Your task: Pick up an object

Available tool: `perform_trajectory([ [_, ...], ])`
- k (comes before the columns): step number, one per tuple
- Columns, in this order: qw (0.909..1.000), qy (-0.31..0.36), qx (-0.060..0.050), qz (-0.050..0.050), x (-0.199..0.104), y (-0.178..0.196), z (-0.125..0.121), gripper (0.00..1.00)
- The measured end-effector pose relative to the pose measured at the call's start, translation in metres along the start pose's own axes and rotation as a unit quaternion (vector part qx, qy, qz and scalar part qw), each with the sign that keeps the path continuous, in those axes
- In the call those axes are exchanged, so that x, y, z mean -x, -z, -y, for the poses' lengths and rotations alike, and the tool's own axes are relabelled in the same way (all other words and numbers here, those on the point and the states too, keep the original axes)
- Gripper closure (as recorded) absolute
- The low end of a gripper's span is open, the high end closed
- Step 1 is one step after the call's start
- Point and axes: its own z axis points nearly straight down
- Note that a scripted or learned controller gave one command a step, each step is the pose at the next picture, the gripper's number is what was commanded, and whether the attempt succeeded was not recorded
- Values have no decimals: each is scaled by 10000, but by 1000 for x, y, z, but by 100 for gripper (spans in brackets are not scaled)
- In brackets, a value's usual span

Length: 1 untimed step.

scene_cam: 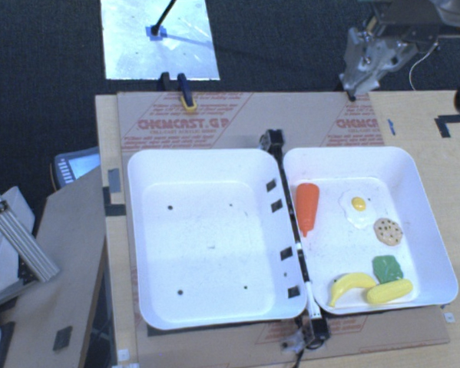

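The left bin (206,234) is a shallow white tray with a few dark specks on its floor. Just beside it, across a black-clipped seam, sits the right bin (423,208), which holds all the objects.

Nearest the seam lies a carrot (306,207), orange, tapered, its point aimed toward the front of the bench. To its right is a fried egg (357,207), white with a small yellow yolk. Just beyond and slightly nearer the front rests a cookie (387,231), round, tan and speckled. Along the front wall lies a yellow banana (349,285), curved, and touching it to the right a yellow lemon-like piece (389,291), with a green leafy piece (387,267) just behind the two.

The gripper (356,88) hangs above the bench behind the right bin, well apart from every object; whether it is open or closed cannot be told.
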Motion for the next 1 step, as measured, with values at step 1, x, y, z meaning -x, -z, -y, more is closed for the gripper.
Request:
perform_trajectory([
  [1, 10000, 8, 13, -4, 0, 11, 0, 100],
])
